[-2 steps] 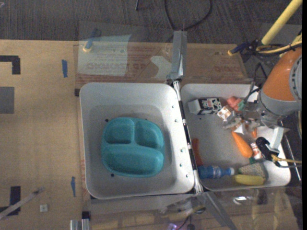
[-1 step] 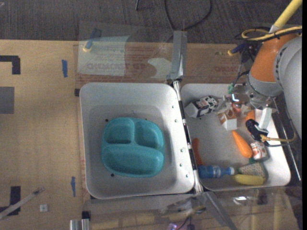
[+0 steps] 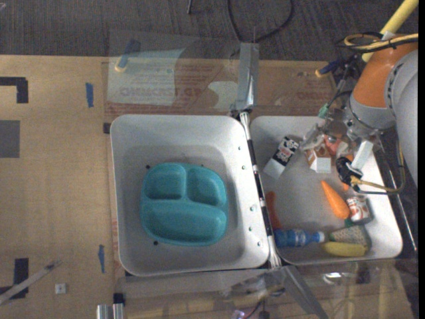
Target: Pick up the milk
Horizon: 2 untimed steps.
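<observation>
Here the gripper (image 3: 325, 145) hangs low over the right bin (image 3: 302, 234); whether it is open or closed, I cannot tell. The milk (image 3: 283, 155), a boxy cow-print carton, lies tilted just left of it. A tapered carrot (image 3: 335, 199) lies below, a smooth bottle (image 3: 299, 237) beyond.

arm (image 3: 392, 78) cropped at right edge, end effector (image 3: 332, 145) indistinct

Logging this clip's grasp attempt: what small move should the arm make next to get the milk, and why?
Probably shift the hand a little toward the left bin and lower it: the milk carton lies tilted just beside it in the right bin, not between its fingers.
</observation>
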Each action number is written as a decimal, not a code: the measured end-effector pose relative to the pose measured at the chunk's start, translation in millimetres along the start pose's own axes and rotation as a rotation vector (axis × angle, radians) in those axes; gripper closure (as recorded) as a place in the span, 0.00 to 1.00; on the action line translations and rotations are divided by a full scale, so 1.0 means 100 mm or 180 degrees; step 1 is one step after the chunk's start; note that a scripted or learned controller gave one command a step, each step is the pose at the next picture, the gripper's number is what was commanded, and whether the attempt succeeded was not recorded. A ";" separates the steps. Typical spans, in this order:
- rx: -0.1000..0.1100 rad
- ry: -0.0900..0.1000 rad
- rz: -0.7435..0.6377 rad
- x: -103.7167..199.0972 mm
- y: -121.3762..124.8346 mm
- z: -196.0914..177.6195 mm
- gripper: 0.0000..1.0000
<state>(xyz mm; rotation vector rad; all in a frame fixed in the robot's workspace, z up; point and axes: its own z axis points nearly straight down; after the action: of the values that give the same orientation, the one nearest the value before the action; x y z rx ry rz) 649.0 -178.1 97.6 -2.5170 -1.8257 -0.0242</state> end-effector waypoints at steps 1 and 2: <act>-0.0037 -0.0056 0.0030 -0.11 0.02 -0.09 1.00; -0.0056 -0.0105 -0.0325 0.63 -0.10 -0.91 1.00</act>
<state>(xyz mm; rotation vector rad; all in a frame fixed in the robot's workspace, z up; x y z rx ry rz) 659.3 -118.1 190.2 -2.4473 -1.9736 -0.0012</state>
